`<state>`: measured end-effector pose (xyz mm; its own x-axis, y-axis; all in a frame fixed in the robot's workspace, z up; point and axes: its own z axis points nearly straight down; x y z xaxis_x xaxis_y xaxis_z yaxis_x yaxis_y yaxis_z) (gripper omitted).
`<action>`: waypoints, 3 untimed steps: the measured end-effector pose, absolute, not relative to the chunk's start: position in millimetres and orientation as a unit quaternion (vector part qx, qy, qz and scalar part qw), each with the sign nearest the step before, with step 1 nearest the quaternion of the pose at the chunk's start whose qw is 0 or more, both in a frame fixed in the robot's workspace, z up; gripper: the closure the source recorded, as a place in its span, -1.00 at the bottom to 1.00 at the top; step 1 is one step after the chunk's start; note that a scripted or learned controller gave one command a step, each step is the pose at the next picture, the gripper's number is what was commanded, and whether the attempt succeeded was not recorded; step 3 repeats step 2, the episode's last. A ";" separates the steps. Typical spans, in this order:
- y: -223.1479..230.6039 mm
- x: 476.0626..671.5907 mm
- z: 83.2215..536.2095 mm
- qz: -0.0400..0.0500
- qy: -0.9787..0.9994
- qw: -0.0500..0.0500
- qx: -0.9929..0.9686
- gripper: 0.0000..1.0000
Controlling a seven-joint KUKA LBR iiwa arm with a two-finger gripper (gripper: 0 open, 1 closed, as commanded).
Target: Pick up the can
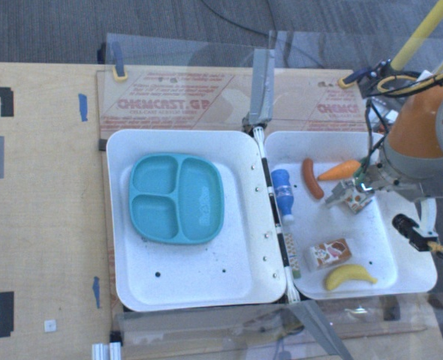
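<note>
Camera view from above shows you the pale wooden surface (41, 201) carrying two shallow white bins side by side. The left bin (116, 223) holds a teal divided plate (176, 199), lying flat in its upper half. The right bin (387, 261) holds the loose items.

The grey arm (420, 126), with its orange band, reaches in from the right and hangs over the right bin's upper right part.

Along that bin's left wall lies a blue bottle (282, 193), on its side with the blue end pointing away from you. Right of it is a reddish sausage (312, 178), and an orange carrot (340, 171) lies just beside the sausage's upper end. Lower in the bin, a small printed carton (329, 253) lies flat, with a yellow banana (349, 277) just below it.

The gripper (351, 196) is low in the bin, just under the carrot and above the carton. You cannot tell whether it is open, closed or gripping anything: grey metal shapes crowd its tip. The can may be among those shapes, but you cannot make it out with certainty.
</note>
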<state>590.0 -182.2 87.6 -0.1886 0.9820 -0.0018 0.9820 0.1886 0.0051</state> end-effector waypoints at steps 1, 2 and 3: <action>-183.9 591.6 99.7 0.002 0.770 0.006 0.638 1.00; -138.7 599.5 192.5 0.000 0.737 0.001 0.676 1.00; -138.7 599.5 192.5 0.000 0.737 0.001 0.676 1.00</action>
